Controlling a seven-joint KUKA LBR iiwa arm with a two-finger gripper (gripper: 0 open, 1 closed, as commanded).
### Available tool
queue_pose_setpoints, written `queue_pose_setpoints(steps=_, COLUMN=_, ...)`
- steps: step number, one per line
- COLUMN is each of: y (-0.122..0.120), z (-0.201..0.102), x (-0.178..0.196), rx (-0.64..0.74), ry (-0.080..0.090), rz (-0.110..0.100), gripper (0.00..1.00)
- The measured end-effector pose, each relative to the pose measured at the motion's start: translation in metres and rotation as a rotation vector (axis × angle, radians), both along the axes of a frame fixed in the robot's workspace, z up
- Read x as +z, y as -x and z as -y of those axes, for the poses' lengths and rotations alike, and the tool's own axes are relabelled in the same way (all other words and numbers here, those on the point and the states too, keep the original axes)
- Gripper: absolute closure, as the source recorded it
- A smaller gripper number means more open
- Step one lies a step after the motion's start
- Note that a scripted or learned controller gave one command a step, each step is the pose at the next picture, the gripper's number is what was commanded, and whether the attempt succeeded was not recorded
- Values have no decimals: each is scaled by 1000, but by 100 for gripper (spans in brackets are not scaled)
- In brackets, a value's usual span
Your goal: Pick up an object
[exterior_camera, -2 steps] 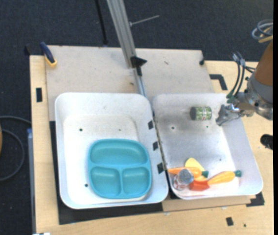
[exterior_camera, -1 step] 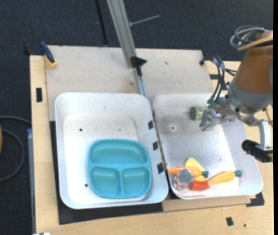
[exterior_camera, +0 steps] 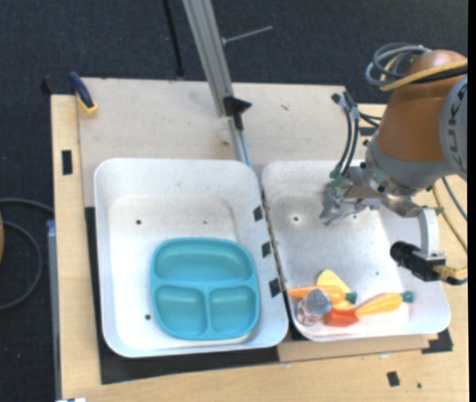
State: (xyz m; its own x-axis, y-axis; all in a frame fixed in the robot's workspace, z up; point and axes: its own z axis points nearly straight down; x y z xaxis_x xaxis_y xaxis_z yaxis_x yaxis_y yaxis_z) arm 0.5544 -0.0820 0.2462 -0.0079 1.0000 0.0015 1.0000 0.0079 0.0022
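In the right bin (exterior_camera: 305,187), a heap of small toys lies along the near edge: a yellow piece (exterior_camera: 332,283), an orange-yellow carrot-like piece (exterior_camera: 380,303), a red piece (exterior_camera: 343,315) and a clear round piece (exterior_camera: 312,306). My gripper (exterior_camera: 335,206) hangs over the far half of that bin, well above and behind the heap, with nothing seen between its fingers.
The left bin (exterior_camera: 121,182) holds a blue divided tray (exterior_camera: 204,287) in its near half. A grey metal post (exterior_camera: 213,57) rises at a slant behind the two bins. A blue and yellow clamp (exterior_camera: 82,92) sits at the bench's far left corner.
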Motion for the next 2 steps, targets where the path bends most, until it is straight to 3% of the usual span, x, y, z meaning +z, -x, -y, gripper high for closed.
queue_pose_setpoints(steps=1, y=-7, z=-57, x=3, rx=0, ry=0, rz=0, gripper=100)
queue_pose_setpoints(steps=2, y=2, z=-116, x=-4, rx=0, ry=1, rz=-1, gripper=100)
